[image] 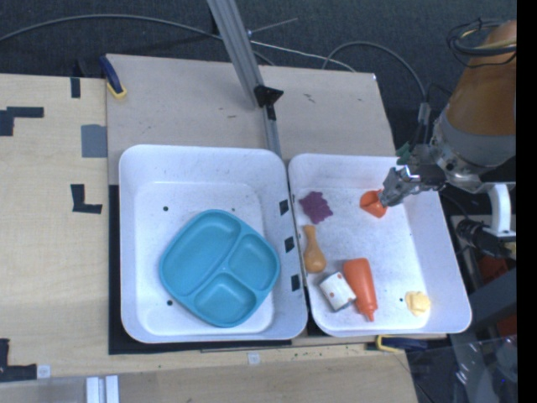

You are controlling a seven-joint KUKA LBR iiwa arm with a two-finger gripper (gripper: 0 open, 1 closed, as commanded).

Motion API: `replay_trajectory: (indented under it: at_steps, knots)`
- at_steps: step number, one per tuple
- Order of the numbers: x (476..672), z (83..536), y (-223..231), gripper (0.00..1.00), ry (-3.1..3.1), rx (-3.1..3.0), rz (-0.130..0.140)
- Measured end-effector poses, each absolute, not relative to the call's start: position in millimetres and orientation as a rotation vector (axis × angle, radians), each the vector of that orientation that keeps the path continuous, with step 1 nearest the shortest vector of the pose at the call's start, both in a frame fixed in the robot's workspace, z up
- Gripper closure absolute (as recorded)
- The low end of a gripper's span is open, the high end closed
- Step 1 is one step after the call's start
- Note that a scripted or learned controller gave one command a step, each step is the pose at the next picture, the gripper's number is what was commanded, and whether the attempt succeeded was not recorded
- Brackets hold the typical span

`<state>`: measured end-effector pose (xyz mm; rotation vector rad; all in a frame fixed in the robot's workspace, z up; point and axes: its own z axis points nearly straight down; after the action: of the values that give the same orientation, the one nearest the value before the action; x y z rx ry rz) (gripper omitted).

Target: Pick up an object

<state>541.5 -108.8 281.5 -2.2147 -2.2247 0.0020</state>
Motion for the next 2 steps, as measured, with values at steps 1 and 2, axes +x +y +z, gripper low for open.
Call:
replay_trajectory:
  at_steps: [1, 2]
  knots:
    - [530.7, 276.3, -50.8, 1.00, -2.227, -2.212, 0.001]
    - [530.1, 268.6, 6.9, 1.00, -2.228, -2.211, 0.001]
